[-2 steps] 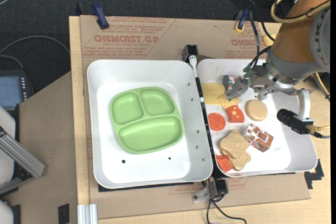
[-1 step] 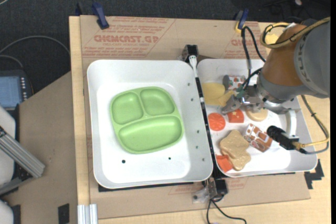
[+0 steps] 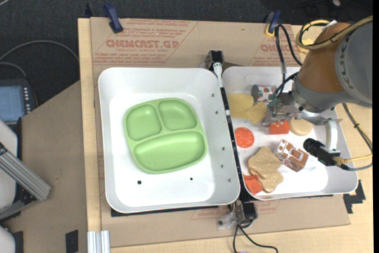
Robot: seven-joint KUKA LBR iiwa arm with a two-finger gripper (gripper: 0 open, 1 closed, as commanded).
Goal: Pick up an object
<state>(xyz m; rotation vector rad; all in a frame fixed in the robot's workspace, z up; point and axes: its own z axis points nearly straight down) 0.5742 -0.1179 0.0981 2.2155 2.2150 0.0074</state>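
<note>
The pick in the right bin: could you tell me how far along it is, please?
Done: the gripper is down in the right bin among the food pieces. In hand: it sits over an orange block; a grasp isn't visible. Left: lifting something clear. The toast and red disc lie untouched.

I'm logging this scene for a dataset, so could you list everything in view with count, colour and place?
Shallow white bins: two, side by side on the bench.
Green divided plate: one, left bin.
Toy food pieces: several in right bin, including a tan bread slice, red-orange disc, pale yellow piece, brown-and-white carton.
Blue clamps: two, bench's far edge.
Grey arm with orange band: one, over right bin.
Gripper: one, low among the food.
</note>
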